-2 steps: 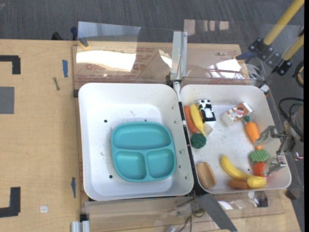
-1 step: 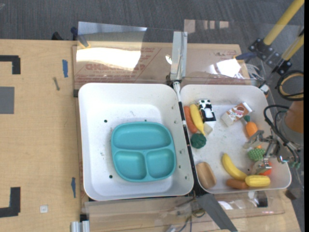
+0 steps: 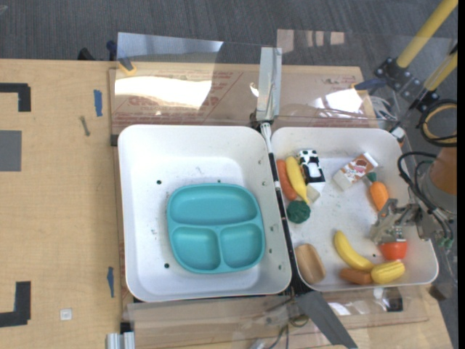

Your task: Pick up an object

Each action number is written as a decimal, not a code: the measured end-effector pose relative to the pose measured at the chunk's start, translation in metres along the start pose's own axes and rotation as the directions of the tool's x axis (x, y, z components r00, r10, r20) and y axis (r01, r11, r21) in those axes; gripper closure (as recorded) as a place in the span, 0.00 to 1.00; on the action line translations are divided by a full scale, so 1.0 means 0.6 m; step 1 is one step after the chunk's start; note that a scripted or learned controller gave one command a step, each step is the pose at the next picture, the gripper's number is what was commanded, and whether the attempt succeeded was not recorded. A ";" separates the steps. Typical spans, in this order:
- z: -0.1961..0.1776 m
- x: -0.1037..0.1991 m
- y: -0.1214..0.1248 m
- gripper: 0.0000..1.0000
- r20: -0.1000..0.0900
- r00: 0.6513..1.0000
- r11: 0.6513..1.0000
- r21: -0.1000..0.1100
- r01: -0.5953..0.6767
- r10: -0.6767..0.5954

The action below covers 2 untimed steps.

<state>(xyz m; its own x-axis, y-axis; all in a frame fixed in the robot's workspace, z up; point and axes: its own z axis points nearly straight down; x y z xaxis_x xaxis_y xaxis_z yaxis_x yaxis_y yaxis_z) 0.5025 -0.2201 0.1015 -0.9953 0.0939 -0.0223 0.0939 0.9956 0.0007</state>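
The gripper [image 3: 390, 226] reaches in from the right, low over the right bin [image 3: 341, 142]. Whether its fingers are apart is unclear. It sits just above a round red tomato [image 3: 394, 250].

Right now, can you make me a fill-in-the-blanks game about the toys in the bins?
1. The teal tray has ___ compartments.
2. The tray sits in the ___ bin.
3. The curved banana is coloured ___.
4. The gripper is over the ___ bin, near the tomato.

Missing words: three; left; yellow; right
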 end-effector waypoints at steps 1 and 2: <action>0.001 0.001 0.000 0.00 -0.002 1.000 1.000 -0.001 0.000 0.000; 0.022 -0.008 -0.004 0.00 -0.013 0.999 0.999 0.002 0.033 -0.033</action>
<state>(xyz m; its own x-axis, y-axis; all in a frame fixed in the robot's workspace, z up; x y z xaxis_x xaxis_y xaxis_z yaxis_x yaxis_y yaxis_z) 0.5077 -0.2227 0.0884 -0.9981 0.0608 -0.0090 0.0608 0.9981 -0.0022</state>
